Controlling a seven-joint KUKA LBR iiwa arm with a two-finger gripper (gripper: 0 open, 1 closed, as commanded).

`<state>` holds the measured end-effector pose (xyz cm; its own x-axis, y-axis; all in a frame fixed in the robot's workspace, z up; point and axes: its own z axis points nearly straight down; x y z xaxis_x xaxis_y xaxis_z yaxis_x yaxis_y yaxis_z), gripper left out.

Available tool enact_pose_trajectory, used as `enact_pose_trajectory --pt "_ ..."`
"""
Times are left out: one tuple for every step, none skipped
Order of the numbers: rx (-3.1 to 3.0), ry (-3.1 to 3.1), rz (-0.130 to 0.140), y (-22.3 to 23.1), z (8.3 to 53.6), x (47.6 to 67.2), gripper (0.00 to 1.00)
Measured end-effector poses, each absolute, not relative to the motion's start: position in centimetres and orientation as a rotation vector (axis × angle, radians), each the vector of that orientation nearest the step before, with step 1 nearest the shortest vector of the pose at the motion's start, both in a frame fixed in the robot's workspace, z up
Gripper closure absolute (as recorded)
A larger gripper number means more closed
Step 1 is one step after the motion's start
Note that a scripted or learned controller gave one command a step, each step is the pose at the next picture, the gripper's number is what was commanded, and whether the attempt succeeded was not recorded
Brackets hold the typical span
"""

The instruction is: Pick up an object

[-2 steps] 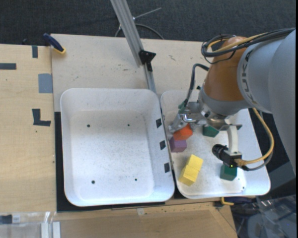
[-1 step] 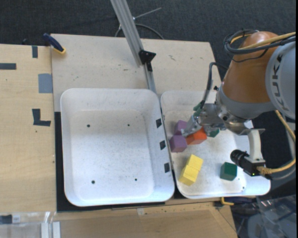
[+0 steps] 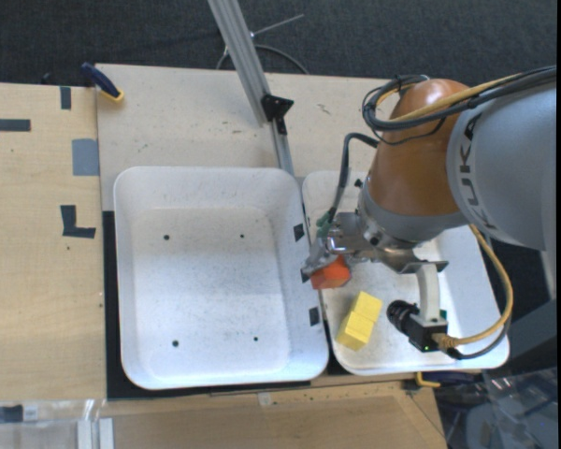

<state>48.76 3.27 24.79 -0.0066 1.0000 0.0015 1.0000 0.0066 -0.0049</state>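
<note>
Orange block [image 3: 332, 272] sits in the right white bin [image 3: 467, 279] near its left wall, at the tip of the two-finger gripper [image 3: 325, 262]; grip state can't be judged. Yellow rectangular block [image 3: 361, 320] lies at 5 o'clock from it. Left white bin [image 3: 206, 195] alongside.

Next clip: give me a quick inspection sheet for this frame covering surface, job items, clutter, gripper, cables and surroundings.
Surface: wooden bench with grey tape marks; left bin and right bin side by side.
Job's things: orange object and yellow block, both in the right bin.
Clutter: blue-and-yellow tool at the bench's far edge.
Grippers: gripper right over the orange object; grasp cannot be confirmed.
Cables: black cable looped over the arm; yellow cable near the wrist.
Surroundings: slanted aluminium strut; dark floor.
</note>
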Motion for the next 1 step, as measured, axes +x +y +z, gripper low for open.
enact_pose_trajectory --pt "-2.212 -2.228 0.002 9.23 22.51 52.82 1.0"
